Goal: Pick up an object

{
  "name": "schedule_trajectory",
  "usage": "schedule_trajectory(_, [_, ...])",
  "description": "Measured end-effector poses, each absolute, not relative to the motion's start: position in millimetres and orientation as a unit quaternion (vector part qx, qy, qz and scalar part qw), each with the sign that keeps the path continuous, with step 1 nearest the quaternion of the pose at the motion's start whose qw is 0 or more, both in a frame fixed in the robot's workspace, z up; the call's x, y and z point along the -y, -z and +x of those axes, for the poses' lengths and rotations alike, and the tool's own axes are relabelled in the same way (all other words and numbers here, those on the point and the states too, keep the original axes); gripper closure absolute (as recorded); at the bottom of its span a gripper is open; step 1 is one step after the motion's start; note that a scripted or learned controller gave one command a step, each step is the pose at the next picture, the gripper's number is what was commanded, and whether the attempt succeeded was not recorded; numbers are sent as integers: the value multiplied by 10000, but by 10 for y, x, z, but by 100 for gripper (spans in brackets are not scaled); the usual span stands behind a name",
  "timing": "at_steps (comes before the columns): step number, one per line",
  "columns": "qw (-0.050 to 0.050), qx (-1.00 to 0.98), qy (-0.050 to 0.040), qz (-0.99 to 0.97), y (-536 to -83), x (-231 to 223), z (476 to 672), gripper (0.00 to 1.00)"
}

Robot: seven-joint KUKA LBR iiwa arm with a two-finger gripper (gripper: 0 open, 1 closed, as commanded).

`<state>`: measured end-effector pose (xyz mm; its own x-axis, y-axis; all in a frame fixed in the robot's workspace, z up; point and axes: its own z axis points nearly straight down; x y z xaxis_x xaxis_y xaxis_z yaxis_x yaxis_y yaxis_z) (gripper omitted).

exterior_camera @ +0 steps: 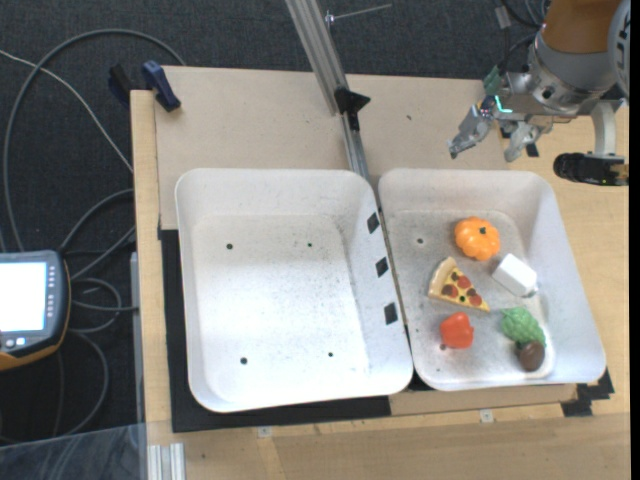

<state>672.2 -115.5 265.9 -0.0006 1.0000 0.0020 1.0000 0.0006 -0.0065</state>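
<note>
The right bin [560, 230] holds several small objects: an orange pumpkin [477, 238], a pizza slice [457, 286], a white block [516, 274], a red pepper [457, 331], a green broccoli piece [520, 323] and a brown piece [531, 355]. My gripper [490, 139] hangs above the bench just beyond the right bin's far rim, well clear of the objects. Its two fingers [464, 136] are spread apart with nothing between them.
The left bin [270, 288] lies beside the right one. A slanted metal rail [318, 48] runs down to the gap between the bins. A blue clamp [160, 83] sits at the bench's far left corner. A pendant screen [25, 303] hangs left of the bench.
</note>
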Motion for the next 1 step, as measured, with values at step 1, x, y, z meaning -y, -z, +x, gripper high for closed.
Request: schedule_trajectory(1, [14, 7077, -10, -7065, -2686, 1156, 6725, 0])
